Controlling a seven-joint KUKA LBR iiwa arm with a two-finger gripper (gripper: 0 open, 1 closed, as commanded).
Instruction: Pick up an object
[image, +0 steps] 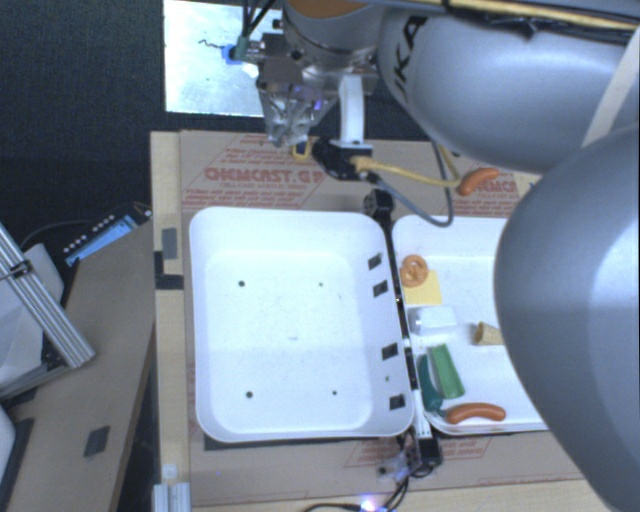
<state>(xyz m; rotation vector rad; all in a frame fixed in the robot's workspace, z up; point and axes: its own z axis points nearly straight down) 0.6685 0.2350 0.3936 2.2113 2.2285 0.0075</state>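
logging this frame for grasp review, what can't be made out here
- Right bin, camera view: the grey arm covers its right part, so anything lying there is hidden.
- Pincer, camera view: small and blurred above the bins.
- Small tan piece in the right bin: too small to name.
- Green item: partly behind the bin divider.

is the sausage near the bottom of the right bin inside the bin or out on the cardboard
Inside. The sausage lies on the right bin's white floor near its lower rim.

Two white bins (285, 330) sit on brown cardboard (240, 170), an aluminium rail (40, 310) lying left.
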